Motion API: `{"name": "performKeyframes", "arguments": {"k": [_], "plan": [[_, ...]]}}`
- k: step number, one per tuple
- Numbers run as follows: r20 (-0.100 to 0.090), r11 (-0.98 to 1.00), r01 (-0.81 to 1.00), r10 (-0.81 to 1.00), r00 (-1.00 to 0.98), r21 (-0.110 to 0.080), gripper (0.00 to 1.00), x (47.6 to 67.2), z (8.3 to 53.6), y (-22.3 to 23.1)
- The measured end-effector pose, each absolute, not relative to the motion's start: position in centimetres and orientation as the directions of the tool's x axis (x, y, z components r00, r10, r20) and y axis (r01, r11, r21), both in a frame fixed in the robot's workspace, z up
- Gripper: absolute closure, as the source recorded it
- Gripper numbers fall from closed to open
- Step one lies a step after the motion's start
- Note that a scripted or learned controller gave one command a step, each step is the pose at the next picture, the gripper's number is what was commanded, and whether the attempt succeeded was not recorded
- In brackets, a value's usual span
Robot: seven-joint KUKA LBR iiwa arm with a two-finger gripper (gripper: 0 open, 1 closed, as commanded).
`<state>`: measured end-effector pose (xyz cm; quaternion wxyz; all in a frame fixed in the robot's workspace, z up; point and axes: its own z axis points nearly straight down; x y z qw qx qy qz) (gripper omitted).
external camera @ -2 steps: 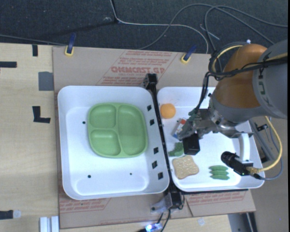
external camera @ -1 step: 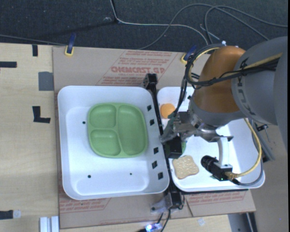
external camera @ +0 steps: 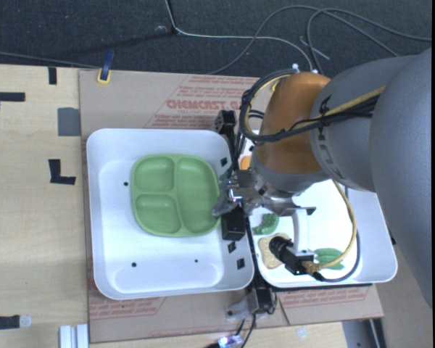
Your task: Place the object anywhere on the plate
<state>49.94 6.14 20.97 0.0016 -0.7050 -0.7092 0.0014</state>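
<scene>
Item one: my pincer (external camera: 230, 210), low over the wall between the two bins, at the right edge of the green plate (external camera: 175, 195); its state cannot be told from here, nor anything in its hold. Item two: the plate, three compartments, in the left bin (external camera: 116, 267). Item three: a small green object (external camera: 265, 223) in the right bin (external camera: 377, 263), just beside my wrist. Item four: a green-and-yellow piece (external camera: 329, 256) near that bin's front wall.

A pale green plate (external camera: 175, 196) sits in the white left bin (external camera: 109, 194). The arm (external camera: 362, 129) is grey with an orange band (external camera: 293, 122). Brown cardboard (external camera: 152, 100) carries red lettering.
</scene>
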Motion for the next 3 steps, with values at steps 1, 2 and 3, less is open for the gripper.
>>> {"name": "performKeyframes", "arguments": {"k": [1, 2, 3], "plan": [[0.001, 0.006, 1.0, 1.0, -0.006, -0.001, 1.0, 50.5, 22.2, 11.6], [0.001, 0.008, 1.0, 1.0, -0.008, -0.002, 1.0, 50.1, 23.3, 17.2], [-0.001, 0.003, 1.0, 1.0, -0.003, -0.003, 0.0, 50.1, 23.2, 16.8]]}}
